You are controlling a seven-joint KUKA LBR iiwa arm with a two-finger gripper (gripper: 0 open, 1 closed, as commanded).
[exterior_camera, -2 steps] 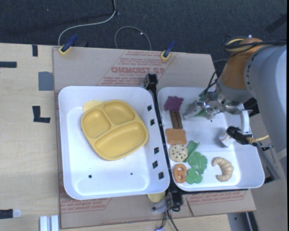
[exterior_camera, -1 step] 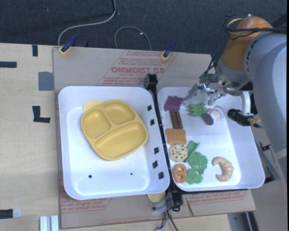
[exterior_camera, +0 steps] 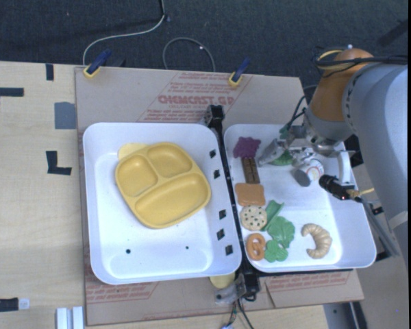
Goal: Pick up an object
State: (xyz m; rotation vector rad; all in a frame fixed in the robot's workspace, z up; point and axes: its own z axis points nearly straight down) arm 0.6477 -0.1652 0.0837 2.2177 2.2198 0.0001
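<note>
Reaching: gripper (exterior_camera: 282, 153) hangs low near the right bin's (exterior_camera: 353, 214) far edge, beside a green piece (exterior_camera: 282, 157).
Grip: cannot tell if anything is held.
Advice: descend squarely over one item, clear of the purple piece (exterior_camera: 246, 146).

Arm (exterior_camera: 370, 108) cut off at right edge.

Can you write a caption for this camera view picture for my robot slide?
Gripper over the right bin of toy food, near a green piece; yellow divided plate in the left bin.
</note>
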